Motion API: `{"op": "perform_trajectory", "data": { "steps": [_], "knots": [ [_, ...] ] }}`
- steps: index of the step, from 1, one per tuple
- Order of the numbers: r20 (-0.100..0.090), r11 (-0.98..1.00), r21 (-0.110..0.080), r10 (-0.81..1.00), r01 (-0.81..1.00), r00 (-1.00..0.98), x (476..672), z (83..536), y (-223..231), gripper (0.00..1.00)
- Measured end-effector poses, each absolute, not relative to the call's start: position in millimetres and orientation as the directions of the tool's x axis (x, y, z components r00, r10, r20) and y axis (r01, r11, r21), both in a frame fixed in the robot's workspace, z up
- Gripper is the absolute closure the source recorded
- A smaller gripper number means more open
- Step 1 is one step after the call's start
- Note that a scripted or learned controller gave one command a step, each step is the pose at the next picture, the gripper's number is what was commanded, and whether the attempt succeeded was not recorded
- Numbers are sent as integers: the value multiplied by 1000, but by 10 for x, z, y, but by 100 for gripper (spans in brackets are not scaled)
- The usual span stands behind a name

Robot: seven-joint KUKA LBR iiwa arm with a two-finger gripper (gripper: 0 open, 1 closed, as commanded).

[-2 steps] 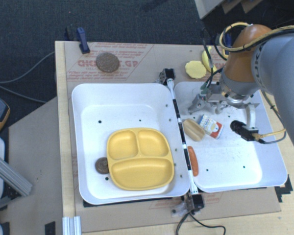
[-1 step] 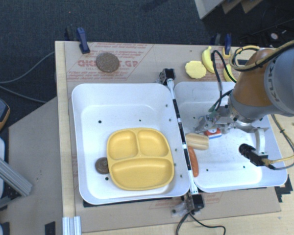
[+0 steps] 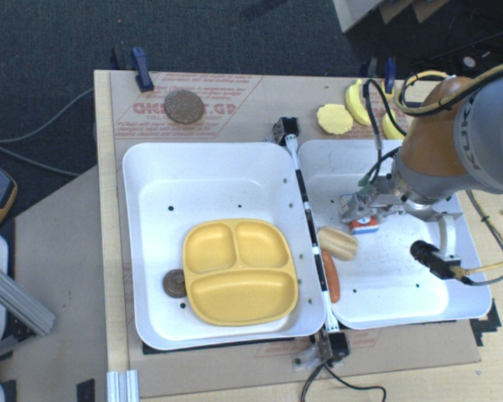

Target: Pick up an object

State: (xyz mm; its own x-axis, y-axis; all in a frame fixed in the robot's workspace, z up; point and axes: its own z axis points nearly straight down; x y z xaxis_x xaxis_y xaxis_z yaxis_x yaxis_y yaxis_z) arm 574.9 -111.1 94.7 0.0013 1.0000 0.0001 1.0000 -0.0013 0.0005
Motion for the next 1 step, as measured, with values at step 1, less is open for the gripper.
{"op": "perform_trajectory", "data": {
  "steps": [1],
  "knots": [
    [1, 9, 11, 1000, 1000, -9, 5967, 1909, -368, 100]
  ]
}}
